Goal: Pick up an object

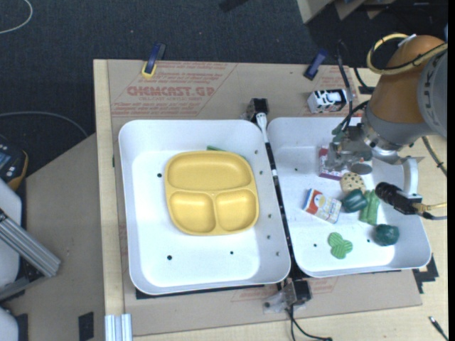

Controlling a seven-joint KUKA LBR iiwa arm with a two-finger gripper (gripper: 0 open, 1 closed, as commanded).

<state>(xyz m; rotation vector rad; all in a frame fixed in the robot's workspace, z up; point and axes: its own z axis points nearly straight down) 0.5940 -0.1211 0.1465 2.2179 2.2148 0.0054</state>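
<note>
Arm [405, 91] reaches from frame right, gripper [346, 163] low over right bin [298, 190]; finger state indiscernible. Bin holds small toys, including card packet [321, 205]. Left bin [135, 190] holds yellow tray [211, 191].

Left bin [142, 254]: divided plate [211, 191] at centre; right bin [306, 251] alongside, rims touching; within it, small carton [321, 205] left of a clustered group of toys [364, 204] (near the right wall); knobbly toy [340, 246] toward the front rim.
</note>
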